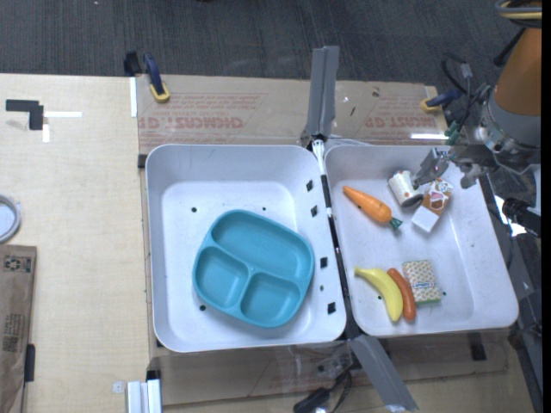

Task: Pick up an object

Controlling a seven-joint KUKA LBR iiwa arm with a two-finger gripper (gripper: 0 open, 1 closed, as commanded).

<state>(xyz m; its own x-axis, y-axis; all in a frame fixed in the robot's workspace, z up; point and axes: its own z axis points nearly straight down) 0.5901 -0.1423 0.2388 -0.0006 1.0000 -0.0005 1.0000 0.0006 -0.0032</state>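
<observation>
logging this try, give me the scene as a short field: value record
left bin: blue divided plate
right bin: carrot, banana, red sausage, patterned block, small carton, white cylinder
gripper: over the right bin's far side, by the carton and cylinder
held: cannot tell
arm: grey, orange band, reaching in from the right

Two white bins sit on a tan surface. The left bin holds a turquoise divided plate. The right bin has an orange carrot with a green tip, a yellow banana, a red sausage, and a cream box with a speckled green pattern.
</observation>
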